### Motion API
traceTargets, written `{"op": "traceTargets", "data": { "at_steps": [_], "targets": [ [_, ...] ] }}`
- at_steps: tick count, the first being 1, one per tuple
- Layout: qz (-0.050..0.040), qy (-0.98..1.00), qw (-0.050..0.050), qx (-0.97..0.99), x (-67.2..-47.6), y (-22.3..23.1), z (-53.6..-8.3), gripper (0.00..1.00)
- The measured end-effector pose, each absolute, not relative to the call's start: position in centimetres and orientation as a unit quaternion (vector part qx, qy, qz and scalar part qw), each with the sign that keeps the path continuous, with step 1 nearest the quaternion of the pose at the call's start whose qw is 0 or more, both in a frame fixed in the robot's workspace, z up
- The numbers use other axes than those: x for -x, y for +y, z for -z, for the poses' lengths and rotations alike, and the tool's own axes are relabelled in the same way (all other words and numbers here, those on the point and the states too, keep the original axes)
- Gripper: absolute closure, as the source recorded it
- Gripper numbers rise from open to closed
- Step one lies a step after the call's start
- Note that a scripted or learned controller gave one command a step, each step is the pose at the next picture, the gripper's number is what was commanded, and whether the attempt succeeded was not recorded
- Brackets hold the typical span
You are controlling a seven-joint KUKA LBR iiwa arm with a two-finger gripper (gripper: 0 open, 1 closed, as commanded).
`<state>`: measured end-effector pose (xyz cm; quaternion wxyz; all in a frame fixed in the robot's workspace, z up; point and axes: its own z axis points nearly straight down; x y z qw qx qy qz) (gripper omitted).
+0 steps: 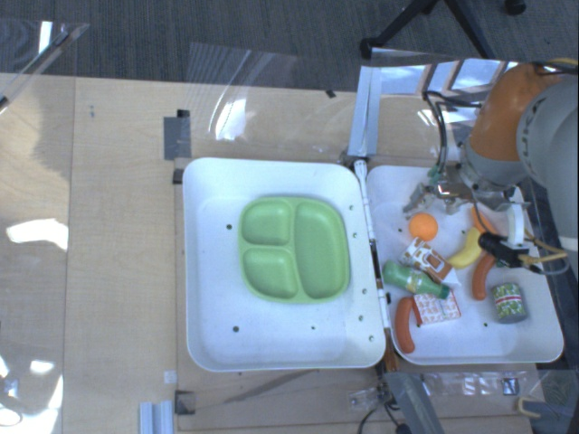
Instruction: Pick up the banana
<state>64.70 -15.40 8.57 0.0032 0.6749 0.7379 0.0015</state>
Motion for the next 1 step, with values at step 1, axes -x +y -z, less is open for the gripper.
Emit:
{"op": "traceTargets", "data": {
  "at_steps": [1],
  "targets": [
    [0.0018,0.757,0.002,-0.654,-65.79,-9.19,-8.70,0.00]
  ]
}}
